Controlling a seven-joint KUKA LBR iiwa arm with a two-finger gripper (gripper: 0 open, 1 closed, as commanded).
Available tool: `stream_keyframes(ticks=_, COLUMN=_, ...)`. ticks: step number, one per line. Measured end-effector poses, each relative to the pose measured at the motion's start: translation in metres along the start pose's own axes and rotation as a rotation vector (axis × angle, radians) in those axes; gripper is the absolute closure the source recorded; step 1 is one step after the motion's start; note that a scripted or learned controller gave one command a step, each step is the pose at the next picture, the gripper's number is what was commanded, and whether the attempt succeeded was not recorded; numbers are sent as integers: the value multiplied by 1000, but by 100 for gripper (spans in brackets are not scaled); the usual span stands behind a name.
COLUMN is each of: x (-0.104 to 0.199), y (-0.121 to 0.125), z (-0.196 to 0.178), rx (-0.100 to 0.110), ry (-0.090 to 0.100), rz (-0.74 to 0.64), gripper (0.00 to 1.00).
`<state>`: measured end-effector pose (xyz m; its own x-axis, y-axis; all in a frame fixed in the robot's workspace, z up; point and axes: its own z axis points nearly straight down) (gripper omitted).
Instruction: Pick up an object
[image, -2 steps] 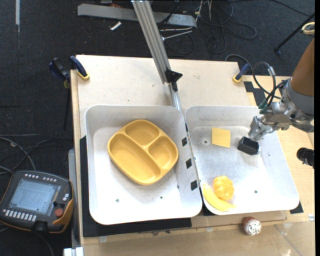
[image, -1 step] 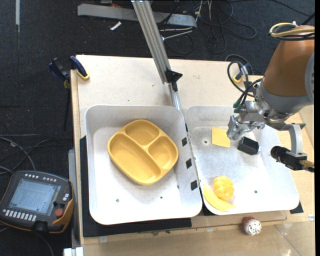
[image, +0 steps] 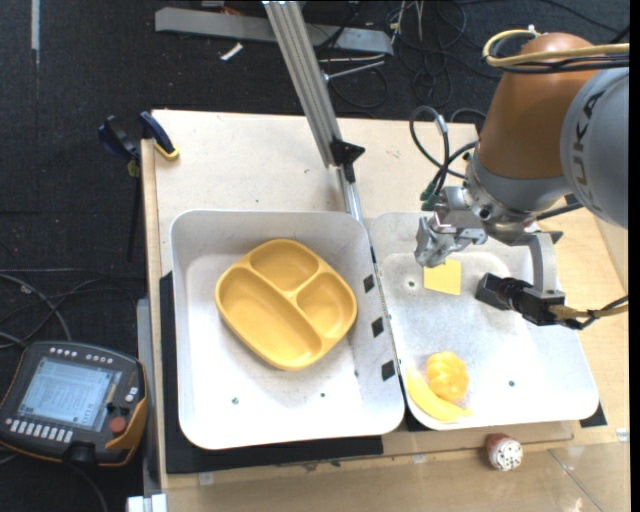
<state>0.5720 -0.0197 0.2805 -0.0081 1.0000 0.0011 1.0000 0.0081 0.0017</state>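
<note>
Sitting on the floor left of the bench, a grey handheld control pendant (image: 70, 402) shows a lit screen. A yellow three-compartment plastic plate (image: 286, 301) lies in the left white bin (image: 200, 400). Right of that plate, in the right white bin (image: 560, 380), a flat yellow square piece (image: 444, 278) rests just below the metal two-finger gripper (image: 437, 253); finger spacing cannot be determined. A yellow rounded object with a curved yellow strip (image: 443, 385) lies nearer the front edge.
</note>
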Motion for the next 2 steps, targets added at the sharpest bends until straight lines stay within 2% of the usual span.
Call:
stream_keyframes(ticks=1, x=42, y=8, z=9, rx=2, ry=-1, rz=1, gripper=100)
stream_keyframes(ticks=2, x=99, y=25, z=27, rx=2, ry=0, rz=0, gripper=100)
